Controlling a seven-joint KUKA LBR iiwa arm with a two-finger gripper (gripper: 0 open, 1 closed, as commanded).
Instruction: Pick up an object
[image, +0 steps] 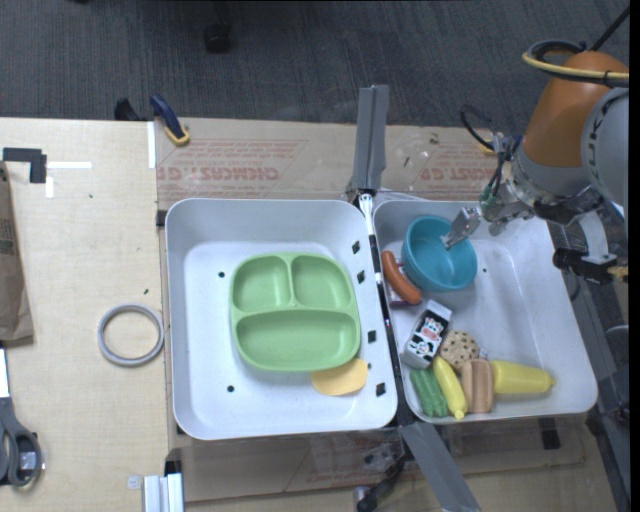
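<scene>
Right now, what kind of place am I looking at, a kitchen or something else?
Probably a robotics lab bench, not a kitchen: a robot arm reaches over two white bins, the food looks like plastic toys, and taped cardboard covers the bench.

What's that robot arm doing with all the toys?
The arm reaches in from the right, and its end effector hangs over the blue bowl in the right bin. It isn't holding anything that I can see. Toy food lies in that bin too: a hot dog, a little carton, a cookie and some vegetables. The left bin has a green plate and a yellow piece beside it.
</scene>
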